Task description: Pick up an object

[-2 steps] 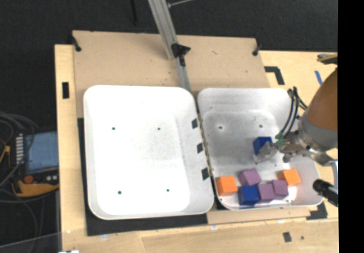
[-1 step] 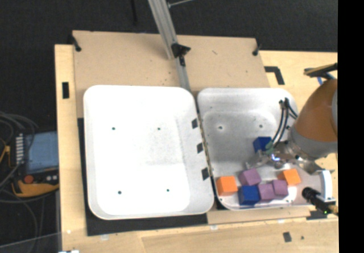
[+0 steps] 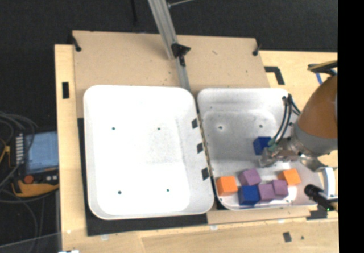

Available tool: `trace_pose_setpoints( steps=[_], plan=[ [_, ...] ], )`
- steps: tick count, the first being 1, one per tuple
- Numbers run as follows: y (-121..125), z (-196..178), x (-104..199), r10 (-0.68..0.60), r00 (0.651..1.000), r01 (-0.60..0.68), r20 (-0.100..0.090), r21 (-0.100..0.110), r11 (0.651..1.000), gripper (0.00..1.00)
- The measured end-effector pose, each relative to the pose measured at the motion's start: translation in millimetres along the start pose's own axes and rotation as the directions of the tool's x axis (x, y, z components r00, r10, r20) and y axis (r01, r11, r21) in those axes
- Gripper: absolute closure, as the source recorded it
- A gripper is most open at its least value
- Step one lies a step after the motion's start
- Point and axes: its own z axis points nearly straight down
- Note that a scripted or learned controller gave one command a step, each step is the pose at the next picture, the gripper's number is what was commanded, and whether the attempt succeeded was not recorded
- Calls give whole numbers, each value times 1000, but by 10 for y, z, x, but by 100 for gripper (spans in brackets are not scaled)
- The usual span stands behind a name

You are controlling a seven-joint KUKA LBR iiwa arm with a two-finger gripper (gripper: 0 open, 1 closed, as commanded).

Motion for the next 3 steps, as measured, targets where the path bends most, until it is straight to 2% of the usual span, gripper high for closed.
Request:
trace_pose_setpoints(
  steps=[3],
  plan=[
    [107, -1386, -81, -13, 1000, 13, 1, -1, 1000, 100]
  ],
)
